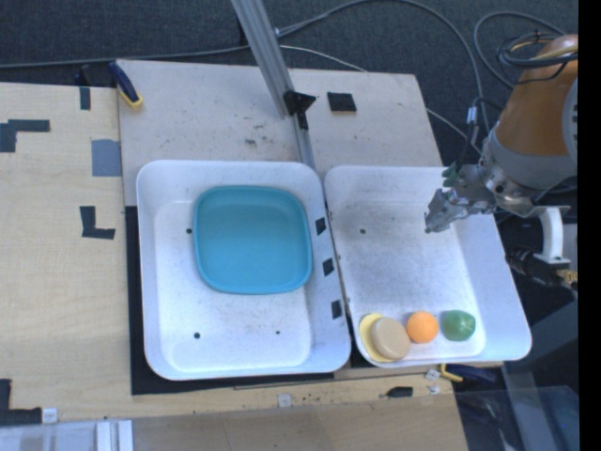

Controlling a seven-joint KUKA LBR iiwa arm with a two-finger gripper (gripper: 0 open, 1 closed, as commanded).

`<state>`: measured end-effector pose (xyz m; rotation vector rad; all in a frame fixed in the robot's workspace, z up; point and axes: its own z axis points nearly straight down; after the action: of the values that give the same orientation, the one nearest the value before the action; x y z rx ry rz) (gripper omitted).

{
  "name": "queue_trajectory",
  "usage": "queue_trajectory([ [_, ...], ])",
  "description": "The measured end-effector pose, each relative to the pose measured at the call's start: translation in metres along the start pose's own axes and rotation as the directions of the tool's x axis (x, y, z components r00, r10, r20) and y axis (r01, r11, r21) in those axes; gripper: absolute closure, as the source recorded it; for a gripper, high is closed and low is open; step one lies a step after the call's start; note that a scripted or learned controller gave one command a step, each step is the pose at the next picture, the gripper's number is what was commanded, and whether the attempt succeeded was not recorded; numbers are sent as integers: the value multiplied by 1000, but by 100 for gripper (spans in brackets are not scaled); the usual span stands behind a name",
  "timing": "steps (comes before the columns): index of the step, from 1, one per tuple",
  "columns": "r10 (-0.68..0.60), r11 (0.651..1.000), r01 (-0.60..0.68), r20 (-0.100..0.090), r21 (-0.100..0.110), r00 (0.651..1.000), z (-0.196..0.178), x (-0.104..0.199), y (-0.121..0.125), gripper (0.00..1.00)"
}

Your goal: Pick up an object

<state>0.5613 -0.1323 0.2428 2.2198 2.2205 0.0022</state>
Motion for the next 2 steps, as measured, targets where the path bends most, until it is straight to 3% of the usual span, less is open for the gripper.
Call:
queue_trajectory([
  [1, -4, 1000, 4, -1, 3, 1000, 9, 52, 21, 100],
  [2, -3, 1000, 3, -1, 3, 1000, 9, 95, 26, 100],
])
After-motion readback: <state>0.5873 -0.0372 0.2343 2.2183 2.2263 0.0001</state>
